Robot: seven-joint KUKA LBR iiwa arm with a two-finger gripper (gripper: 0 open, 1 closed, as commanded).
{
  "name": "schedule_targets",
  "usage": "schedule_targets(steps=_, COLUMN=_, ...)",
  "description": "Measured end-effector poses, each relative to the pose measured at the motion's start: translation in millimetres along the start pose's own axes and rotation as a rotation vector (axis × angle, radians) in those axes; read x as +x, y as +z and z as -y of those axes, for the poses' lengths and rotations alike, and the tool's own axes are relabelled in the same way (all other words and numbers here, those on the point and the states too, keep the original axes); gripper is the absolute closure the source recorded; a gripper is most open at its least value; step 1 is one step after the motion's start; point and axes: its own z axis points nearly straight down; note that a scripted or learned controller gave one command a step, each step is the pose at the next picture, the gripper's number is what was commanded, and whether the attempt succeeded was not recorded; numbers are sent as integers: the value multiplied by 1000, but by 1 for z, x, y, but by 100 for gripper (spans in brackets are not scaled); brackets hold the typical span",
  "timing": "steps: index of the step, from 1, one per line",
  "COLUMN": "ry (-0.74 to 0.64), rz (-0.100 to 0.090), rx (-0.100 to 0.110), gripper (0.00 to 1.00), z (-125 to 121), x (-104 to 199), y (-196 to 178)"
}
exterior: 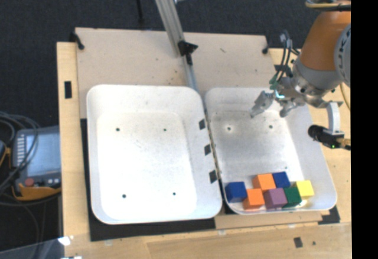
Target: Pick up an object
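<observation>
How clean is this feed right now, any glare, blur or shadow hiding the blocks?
Camera view: even lighting, though the white right bin looks bright and slightly washed out; the cluster of blocks reads sharp enough to separate colours; the tool is soft and small, its shape hard to make out; only faint shadows.

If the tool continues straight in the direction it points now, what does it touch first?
Probably the bare floor of the right bin, since the tool points down and left over it. The coloured blocks lie well aside. Depth is unclear.
</observation>
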Motion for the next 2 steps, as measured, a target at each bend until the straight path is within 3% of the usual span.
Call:
schedule_targets(steps=1, ry=-2, rz=2, rx=-5, gripper=0, z=-1, x=0, y=-3)
schedule_targets(steps=2, ry=3, rz=5, rx=-1, gripper=0, z=-4, x=-6, y=40)
